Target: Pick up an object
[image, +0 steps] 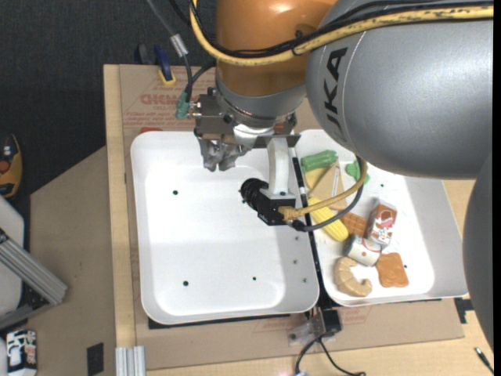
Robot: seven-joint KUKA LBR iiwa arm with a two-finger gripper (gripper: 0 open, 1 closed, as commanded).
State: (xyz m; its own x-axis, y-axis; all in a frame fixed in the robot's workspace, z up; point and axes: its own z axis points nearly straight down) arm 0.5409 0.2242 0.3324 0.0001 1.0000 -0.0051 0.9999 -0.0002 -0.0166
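Over the left bin [156,288], near its far edge, the gripper [221,157] hangs above bare white floor; whether it's open or closed I can't tell, and nothing is visibly held. All candidate objects sit in the right bin [438,288], toward the arm's base side: the corn cob [329,224] is nearest, hard against the wall between the bins. Its long axis runs slantwise across the bin, tip toward the right bin's near edge, with the green pepper [319,161] behind it at the far edge.
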